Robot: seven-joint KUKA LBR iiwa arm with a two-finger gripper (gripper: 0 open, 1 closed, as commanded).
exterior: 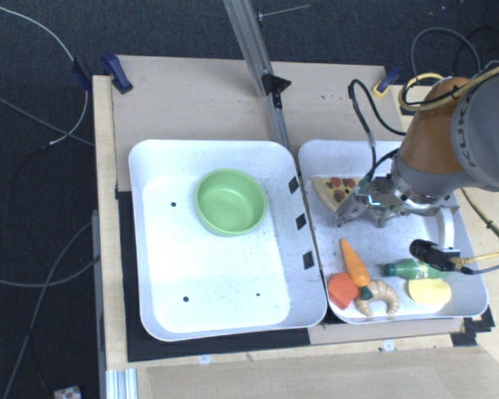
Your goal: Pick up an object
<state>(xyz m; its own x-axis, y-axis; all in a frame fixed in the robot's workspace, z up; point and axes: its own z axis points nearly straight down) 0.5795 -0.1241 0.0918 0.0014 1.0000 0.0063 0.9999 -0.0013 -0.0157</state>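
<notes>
The grey arm with its orange band (432, 135) is reaching in from the right and hanging over the upper part of the right bin (474, 306), with the end effector (368, 210) sitting low just beside a pizza slice (334, 191) that is lying near that bin's upper left corner. Its dark fingers are spreading apart a little above the bin floor, and nothing is showing between them; whether a tip is touching the pizza slice is too fine to tell. Toward the near end of the same bin, an orange carrot (354, 261) is lying at a slant, with a red piece (343, 289) just beside its lower end and a tan curled piece (379, 298) resting next to that. A green bottle (409, 268) is lying on its side to the right of the carrot, and a yellow piece (427, 291) is sitting just below it. In the left bin (162, 306), a green bowl (230, 201) is standing upright. Both bins are resting side by side on the table (191, 98).
</notes>
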